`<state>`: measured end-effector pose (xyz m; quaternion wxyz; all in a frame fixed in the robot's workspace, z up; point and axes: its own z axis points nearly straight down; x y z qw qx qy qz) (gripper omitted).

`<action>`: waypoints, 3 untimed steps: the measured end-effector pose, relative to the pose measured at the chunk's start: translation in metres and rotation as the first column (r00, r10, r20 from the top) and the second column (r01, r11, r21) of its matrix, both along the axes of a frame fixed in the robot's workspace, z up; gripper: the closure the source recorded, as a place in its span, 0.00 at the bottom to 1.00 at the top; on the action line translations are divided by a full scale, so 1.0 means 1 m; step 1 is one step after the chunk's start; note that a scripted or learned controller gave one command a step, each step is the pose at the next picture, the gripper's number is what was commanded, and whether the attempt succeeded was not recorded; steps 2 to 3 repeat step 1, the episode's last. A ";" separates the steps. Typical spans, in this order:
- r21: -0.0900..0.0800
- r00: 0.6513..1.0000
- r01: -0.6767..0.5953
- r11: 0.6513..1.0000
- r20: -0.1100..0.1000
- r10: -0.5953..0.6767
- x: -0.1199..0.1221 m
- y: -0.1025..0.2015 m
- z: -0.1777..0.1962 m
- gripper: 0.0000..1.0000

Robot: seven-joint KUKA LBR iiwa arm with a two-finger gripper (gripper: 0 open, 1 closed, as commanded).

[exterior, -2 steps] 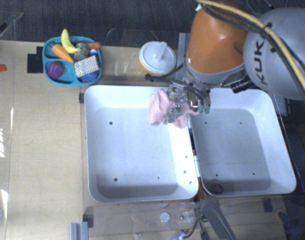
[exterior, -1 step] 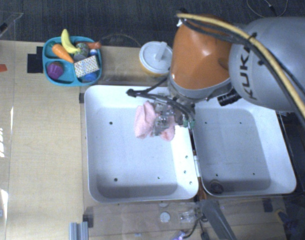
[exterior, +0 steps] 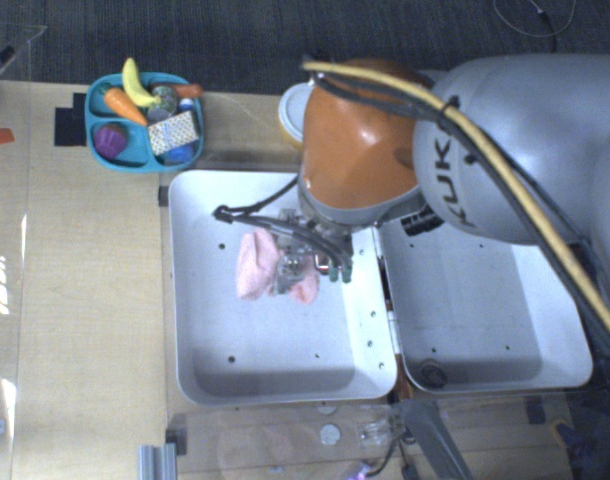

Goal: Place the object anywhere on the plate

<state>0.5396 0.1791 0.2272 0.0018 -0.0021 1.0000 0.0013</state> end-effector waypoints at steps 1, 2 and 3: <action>0.000 1.000 0.000 1.000 0.000 0.000 0.000 0.000 0.000 0.00; 0.000 1.000 0.000 1.000 0.000 0.000 0.000 0.000 0.000 0.00; 0.000 1.000 0.000 1.000 0.000 0.000 0.000 0.000 0.000 0.00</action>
